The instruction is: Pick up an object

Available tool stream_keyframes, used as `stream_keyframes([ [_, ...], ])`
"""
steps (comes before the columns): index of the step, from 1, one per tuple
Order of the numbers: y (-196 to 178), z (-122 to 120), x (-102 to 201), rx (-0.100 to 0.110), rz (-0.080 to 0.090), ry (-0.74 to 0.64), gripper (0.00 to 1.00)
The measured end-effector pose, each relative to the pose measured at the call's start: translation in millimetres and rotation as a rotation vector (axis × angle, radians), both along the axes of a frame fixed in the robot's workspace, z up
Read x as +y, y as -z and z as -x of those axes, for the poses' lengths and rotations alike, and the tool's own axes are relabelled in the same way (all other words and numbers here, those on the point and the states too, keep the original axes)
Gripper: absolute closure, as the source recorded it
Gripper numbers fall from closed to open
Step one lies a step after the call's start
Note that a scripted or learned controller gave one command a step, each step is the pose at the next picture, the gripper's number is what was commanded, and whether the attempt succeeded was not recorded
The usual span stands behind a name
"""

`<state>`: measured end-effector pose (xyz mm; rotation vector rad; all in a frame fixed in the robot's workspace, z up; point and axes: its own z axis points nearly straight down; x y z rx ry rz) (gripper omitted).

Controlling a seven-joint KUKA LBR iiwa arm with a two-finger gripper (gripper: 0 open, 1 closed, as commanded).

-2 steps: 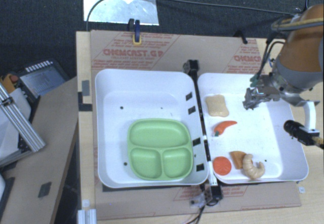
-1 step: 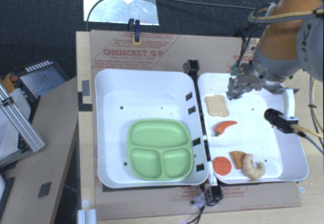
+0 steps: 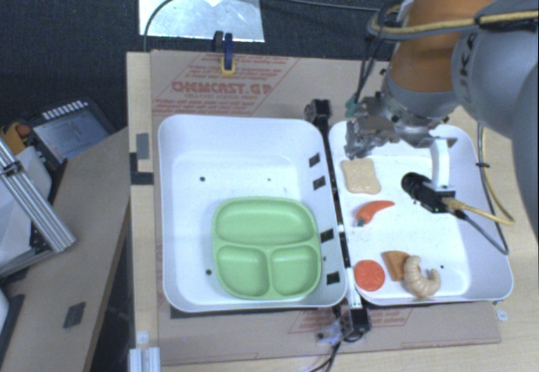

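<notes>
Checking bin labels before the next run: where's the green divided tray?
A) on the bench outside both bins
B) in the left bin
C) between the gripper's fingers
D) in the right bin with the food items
B: the green divided tray lies flat on the floor of the left bin, while the gripper is over the right bin, above the toast slice.

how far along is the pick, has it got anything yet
Early stage. Done: the arm has reached over the right bin, with the claw low at its back, just above the toast slice. In hand: nothing visibly held; the toast lies flat on the bin floor. Left: grip and lift. The red pepper, tomato slice, shrimp and the green tray in the left bin sit untouched.
</notes>
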<state>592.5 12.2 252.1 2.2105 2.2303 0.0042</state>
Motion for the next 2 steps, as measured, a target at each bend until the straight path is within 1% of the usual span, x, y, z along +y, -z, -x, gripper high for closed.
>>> stream_keyframes([
  [1, 12.0, -30.0, 43.1, -0.001, 0.0, 0.001, 1.0],
  [2, 28.0, -48.6, 93.9, 0.0, 0.0, 0.002, 1.0],
])
